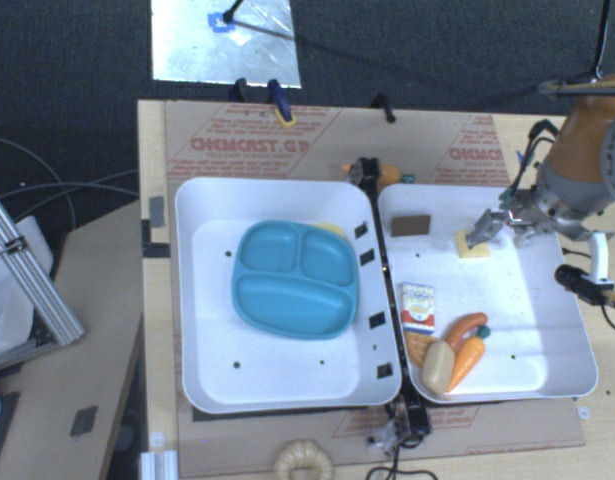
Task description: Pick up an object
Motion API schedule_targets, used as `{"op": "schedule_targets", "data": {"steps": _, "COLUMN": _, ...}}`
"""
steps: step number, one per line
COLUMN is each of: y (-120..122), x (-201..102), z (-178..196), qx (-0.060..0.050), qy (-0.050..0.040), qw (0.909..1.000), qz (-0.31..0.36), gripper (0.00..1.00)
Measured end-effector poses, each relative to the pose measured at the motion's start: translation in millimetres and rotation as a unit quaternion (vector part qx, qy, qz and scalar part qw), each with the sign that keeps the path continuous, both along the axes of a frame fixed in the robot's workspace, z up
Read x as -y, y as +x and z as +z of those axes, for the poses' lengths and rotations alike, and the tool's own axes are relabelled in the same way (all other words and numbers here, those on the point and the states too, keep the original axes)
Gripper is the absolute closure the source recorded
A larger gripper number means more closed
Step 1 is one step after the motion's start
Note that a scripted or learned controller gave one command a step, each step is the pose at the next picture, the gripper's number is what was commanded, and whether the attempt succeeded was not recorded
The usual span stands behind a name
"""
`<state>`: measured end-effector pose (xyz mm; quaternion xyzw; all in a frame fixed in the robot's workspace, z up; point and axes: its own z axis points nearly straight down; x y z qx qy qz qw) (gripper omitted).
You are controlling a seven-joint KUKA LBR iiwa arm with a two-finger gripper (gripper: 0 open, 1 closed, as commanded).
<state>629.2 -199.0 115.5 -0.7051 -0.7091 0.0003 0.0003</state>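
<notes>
In the right bin (547, 298), toward its one o'clock corner, your end effector (484, 233) sits just over the yellow block (474, 247); you cannot tell its state. The block lies flat and low, so a shallow descent may slide off it.

A turquoise-blue divided plate (295, 277) is lying in the white left bin (209, 298). In the white right bin (547, 318), a brown block (410, 225) is sitting near the far edge beside a pale yellow wedge (474, 246). Toward the near edge are lying a small red-and-white printed carton (418, 307), an orange carrot (468, 355), a reddish-orange sausage (464, 326) and a cream-coloured piece (438, 365).
</notes>
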Motion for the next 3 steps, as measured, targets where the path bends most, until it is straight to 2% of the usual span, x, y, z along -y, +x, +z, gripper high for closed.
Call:
{"op": "schedule_targets", "data": {"steps": 1, "y": 0, "x": -1, "z": -32, "qx": 0.0, "qy": 0.0, "qw": 1.0, "qz": 0.0, "gripper": 0.0}}
{"op": "schedule_targets", "data": {"steps": 2, "y": 6, "x": -1, "z": -13, "qx": 0.008, "qy": -0.0015, "qw": 1.0, "qz": 0.002, "gripper": 1.0}}
{"op": "schedule_targets", "data": {"steps": 3, "y": 1, "x": 1, "z": 33, "qx": 0.003, "qy": -0.0006, "qw": 1.0, "qz": 0.0, "gripper": 1.0}}
